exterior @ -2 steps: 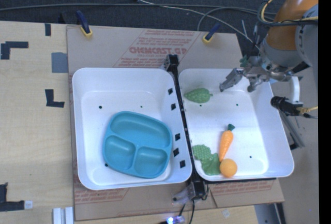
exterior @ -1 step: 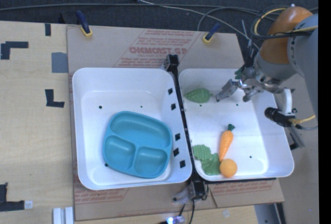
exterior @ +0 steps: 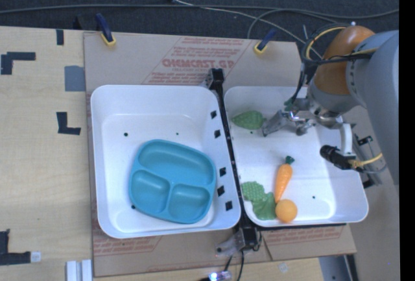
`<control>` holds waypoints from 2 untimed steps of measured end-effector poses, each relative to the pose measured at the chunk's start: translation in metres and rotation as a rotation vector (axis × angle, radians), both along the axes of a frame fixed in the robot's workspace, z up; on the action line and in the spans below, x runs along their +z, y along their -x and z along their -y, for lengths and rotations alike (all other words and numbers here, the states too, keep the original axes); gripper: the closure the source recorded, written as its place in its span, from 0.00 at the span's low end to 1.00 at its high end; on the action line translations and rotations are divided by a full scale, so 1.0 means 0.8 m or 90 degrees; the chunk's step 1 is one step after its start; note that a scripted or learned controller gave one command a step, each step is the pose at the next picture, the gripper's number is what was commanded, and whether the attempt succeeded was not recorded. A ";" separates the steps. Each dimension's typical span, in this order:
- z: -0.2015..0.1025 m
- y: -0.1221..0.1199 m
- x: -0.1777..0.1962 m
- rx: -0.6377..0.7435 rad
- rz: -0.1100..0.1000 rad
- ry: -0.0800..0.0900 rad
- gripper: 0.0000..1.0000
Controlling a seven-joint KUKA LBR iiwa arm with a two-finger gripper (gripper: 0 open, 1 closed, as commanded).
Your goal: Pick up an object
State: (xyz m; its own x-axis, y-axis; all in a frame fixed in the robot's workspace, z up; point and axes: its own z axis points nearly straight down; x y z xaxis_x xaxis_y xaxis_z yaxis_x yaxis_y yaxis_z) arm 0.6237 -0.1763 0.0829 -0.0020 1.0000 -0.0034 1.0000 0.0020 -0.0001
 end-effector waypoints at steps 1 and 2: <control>0.000 -0.002 0.018 0.001 0.003 0.000 1.00; -0.002 0.006 0.092 0.000 0.001 -0.002 1.00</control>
State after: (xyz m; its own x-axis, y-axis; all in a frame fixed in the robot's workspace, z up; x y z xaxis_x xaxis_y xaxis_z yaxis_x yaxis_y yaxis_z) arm 0.6192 -0.1744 0.1569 -0.0012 1.0000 0.0004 1.0000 0.0012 0.0011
